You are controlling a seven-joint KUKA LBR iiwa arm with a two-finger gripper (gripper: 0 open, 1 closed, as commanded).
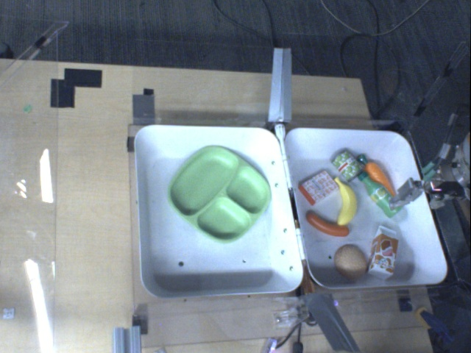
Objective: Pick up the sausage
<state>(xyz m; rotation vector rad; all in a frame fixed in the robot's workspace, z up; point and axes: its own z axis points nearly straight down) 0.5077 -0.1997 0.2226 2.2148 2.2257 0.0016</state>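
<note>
Two white bins side by side on the wooden bench. Left bin (151,219) holds a green sectioned plate (219,191), three compartments, nothing on it. Right bin (427,263) has the clutter. Sausage (327,225), reddish-orange, lies flat near the bin's left-centre, running at a slant, its right end just under the lower tip of the banana (347,201); touching or just short of it, can't tell. Small red-and-white box (319,186) sits just above the sausage, beside the banana. Green can (345,163) further back, carrot (378,173) to its right, green bottle (377,193) lying under the carrot. Brown round fruit, kiwi-like (351,260), toward the front, an orange-and-white carton (383,253) right next to it.

Gripper (407,192) comes in from the right edge, over the right side of the right bin, its tip at the end of the green bottle. Well apart from the sausage. Fingers too blurred and small to read: cannot tell how far open they are or whether anything is between them. Sausage is on the bin floor, not lifted
</note>
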